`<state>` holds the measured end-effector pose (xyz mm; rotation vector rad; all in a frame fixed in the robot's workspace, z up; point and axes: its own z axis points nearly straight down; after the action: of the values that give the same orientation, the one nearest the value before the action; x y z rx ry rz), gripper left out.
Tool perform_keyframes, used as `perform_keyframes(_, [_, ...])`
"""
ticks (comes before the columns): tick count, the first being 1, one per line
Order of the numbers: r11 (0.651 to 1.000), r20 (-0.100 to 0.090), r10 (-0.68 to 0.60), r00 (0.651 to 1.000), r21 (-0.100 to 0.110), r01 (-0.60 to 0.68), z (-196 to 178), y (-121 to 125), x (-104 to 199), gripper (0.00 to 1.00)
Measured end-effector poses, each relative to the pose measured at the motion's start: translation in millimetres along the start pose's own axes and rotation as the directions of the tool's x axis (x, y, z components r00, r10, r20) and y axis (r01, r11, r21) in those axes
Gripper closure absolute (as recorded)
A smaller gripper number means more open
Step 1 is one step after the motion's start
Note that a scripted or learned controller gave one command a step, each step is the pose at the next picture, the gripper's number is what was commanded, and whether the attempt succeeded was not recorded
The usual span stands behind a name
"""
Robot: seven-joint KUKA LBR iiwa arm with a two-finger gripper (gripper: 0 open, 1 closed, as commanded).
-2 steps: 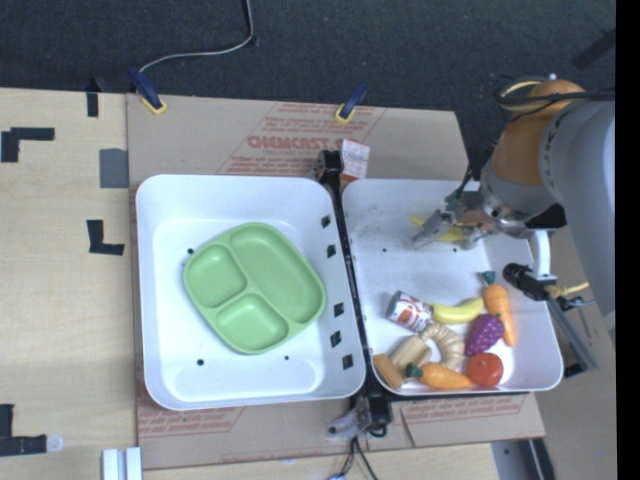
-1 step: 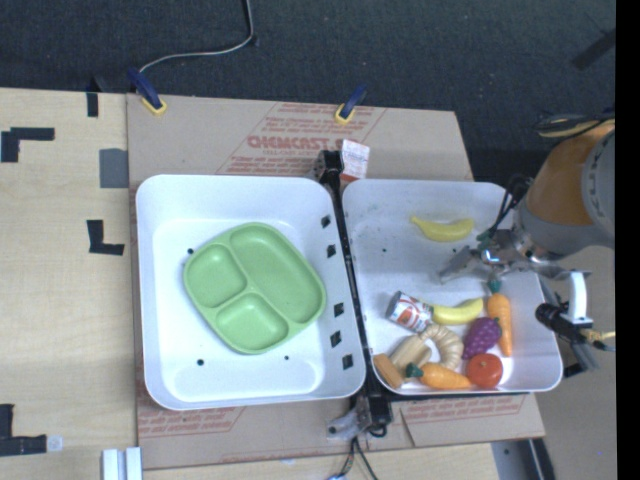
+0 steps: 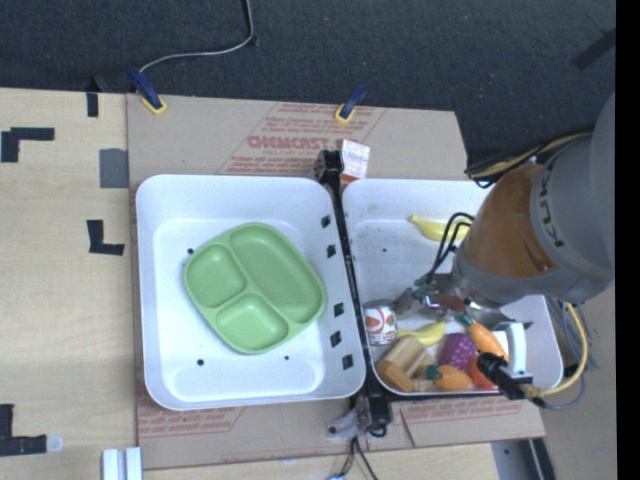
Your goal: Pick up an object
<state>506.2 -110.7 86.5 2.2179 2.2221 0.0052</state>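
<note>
Looking at the right bin [image 3: 385, 200], all the grabbable stuff is heaped in its near corner, around 5 o'clock in the frame: a small red-and-white can [image 3: 380, 323], a tan bread-like block [image 3: 403, 356], a purple grape bunch [image 3: 458, 350], a carrot [image 3: 487, 340] and a couple more orange and red bits I can't name for sure. One lone banana [image 3: 429, 228] sits apart from the pile, up toward 12 o'clock from it, near the bin's far wall.

The gripper [image 3: 432, 300] hangs low over the top edge of that heap, with the arm's fat grey-and-orange body covering most of it from the right. Whether the claw is spread or pinched I honestly cannot tell, too much arm in the way, and nothing is visibly held.

My read on the key bit: the pile lies just at 6 o'clock from the claw, basically right under and slightly toward the near wall, with the can off at 8 o'clock and the grapes and carrot at 5. The bread block's long axis looks to run diagonally, roughly 2 to 8. So a short drop toward the near corner would do it, but things are packed touching each other, so snagging just one could be fiddly.

Over at 9 o'clock, the left bin [image 3: 160, 268] has a green divided plate [image 3: 255, 285] lying in it, well apart from the action.
</note>
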Motion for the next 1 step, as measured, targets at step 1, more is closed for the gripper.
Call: perform_keyframes(1, [1.000,0.003,0.001,1.000,-0.002,-0.001,-0.1,37.3,-62.5,0.00])
